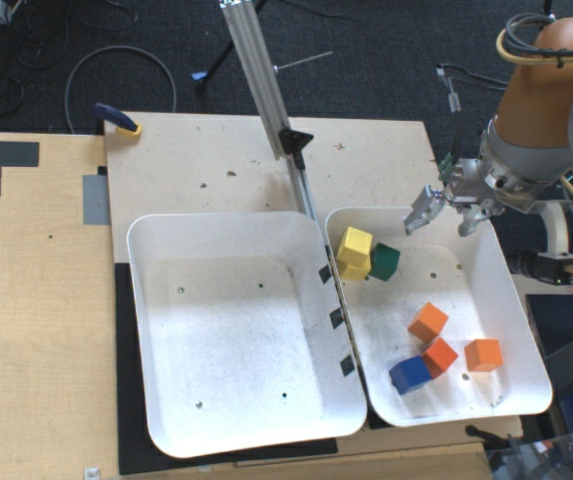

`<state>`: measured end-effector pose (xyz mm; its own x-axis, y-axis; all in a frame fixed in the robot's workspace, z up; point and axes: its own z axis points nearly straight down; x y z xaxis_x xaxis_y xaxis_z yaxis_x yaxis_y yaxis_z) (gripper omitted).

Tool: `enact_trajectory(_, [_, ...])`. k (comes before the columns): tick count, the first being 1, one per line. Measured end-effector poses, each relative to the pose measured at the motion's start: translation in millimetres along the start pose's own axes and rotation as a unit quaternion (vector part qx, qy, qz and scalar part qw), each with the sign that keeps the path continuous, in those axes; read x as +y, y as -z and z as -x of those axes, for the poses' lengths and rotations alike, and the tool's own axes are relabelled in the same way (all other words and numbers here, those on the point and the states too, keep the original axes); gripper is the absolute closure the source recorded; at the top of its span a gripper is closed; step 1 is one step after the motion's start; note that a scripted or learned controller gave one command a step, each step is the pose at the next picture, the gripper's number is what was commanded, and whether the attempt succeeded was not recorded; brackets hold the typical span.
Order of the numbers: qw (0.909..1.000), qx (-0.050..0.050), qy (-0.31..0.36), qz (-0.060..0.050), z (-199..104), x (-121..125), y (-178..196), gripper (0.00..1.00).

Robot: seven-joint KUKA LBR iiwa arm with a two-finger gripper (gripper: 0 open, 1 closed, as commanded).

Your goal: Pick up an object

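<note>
So the table (216,158) carried the two white bins, and the left bin (166,238) had nothing in play, so everything worth grabbing sat in the right bin (521,338). The arm (536,98) hung over that bin's far right corner, with the end effector (448,211) up above the rim, fingers spread apart and nothing between them.

If I were doing this step, I'd say don't bother with the yellow block (354,251). It looked biggest but it sat jammed against the divider wall with the dark green block (385,262) touching it, so a finger would probably land on one or the other. The orange cube (483,354) near the right wall looked like the safest pick to me, standing apart from its neighbours with room on both sides. Come straight down, line the fingers across two flat faces, then close.

The other two orange cubes (428,322) (441,355) sat close together, and the blue block (410,374) touched the lower one, so that cluster seemed riskier. All looked like small, plain, solid-coloured cubes with crisp edges
</note>
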<state>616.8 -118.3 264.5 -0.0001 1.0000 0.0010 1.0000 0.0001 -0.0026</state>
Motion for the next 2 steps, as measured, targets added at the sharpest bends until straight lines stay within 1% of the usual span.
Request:
enact_trajectory(1, [1.0000,0.000,0.001,-0.004,13.4,35.4,-104.8,0.00])
enact_trajectory(2, [1.0000,0.001,-0.001,0.001,22.3,-24.0,-175.1,0.00])
